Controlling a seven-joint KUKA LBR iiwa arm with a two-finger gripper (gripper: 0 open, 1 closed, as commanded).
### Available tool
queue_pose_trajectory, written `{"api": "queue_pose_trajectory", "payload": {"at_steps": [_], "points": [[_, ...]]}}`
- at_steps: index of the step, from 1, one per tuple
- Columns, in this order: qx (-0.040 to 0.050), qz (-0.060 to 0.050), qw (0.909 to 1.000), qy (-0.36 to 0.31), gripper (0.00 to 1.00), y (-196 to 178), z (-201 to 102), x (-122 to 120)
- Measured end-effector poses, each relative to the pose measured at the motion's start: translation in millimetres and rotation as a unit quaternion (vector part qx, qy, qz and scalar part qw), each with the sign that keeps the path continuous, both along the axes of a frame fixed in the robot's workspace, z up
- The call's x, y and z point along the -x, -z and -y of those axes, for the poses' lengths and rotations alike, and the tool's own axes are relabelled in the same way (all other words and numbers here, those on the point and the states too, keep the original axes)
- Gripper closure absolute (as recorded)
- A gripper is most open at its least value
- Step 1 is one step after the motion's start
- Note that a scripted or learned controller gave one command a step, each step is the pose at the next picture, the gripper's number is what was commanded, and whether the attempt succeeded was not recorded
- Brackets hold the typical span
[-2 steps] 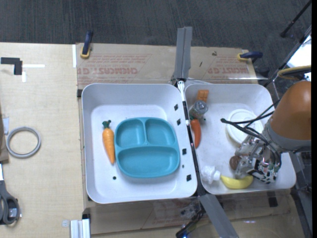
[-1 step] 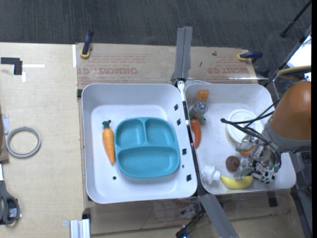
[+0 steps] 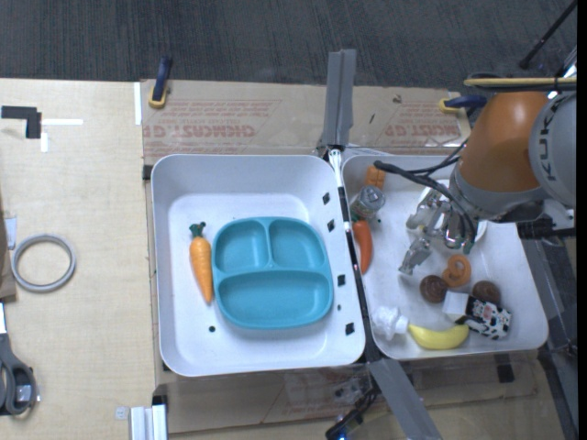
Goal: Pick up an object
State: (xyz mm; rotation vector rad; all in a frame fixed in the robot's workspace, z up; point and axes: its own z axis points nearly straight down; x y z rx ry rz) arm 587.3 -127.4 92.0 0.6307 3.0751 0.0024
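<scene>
We see the gripper [image 3: 417, 242] over the right bin [image 3: 530, 282], jaws apart, empty. Approach step, we judge; next it must close around the nearby brown ball [image 3: 433, 288].

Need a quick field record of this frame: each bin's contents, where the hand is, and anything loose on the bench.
left bin: blue divided plate; carrot lying along the plate's left side
right bin: second carrot by the left wall; banana at the near edge; cow toy to the banana's right
hand: over the right bin, about mid-bin, above the banana in the picture
bench, far left: grey ring; scissors
</scene>
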Motion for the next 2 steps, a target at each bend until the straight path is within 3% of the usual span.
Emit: {"api": "queue_pose_trajectory", "payload": {"at_steps": [1,2], "points": [[0.0009,-0.001,0.9998,-0.02,0.0,-0.1,29.6,69.7],[-0.0001,-0.003,0.9987,-0.052,0.0,1.8,67.4,34.8]]}}
